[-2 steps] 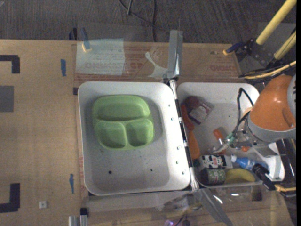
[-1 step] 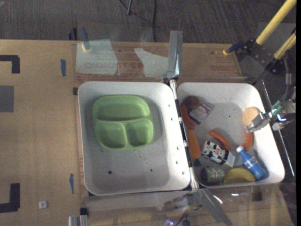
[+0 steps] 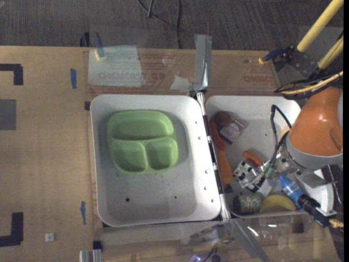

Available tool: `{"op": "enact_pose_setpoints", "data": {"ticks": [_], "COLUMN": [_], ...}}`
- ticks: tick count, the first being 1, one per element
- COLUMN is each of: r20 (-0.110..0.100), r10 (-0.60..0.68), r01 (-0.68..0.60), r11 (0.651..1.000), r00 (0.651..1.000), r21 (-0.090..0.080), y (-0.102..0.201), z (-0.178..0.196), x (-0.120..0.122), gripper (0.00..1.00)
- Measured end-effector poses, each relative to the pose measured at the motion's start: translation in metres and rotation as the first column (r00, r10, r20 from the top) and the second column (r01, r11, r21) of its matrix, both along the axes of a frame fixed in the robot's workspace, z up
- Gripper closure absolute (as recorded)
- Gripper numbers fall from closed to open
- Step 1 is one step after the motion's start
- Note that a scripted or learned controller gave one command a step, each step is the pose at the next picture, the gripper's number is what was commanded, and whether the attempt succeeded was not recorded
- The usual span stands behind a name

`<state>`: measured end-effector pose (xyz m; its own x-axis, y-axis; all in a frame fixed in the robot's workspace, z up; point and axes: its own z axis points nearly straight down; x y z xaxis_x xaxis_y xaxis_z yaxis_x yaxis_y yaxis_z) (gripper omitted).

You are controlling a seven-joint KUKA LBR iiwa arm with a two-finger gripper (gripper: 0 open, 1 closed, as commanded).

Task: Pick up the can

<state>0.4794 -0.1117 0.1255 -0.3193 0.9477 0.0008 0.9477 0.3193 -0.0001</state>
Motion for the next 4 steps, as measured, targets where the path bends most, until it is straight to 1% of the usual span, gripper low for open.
{"op": "enact_pose_setpoints", "data": {"ticks": [1,2,3,4], "r20": [0.003,0.003,-0.002,0.001], "r10": [-0.004,0.074,-0.189,-0.561], "r01": [0.004,-0.074,0.189,0.561], "r11": [1.000,0.997,0.982,0.828], "r00": [1.000,0.997,0.982,0.828], "r21": [-0.001,-0.001,-0.001,-0.002], "y": [-0.001,0.067,0.105,0.104], "z": [0.010,0.117,0.134,0.152], "x": [0.001,0.095,0.060,0.138], "gripper": [1.00,1.00,1.00,1.00]}}
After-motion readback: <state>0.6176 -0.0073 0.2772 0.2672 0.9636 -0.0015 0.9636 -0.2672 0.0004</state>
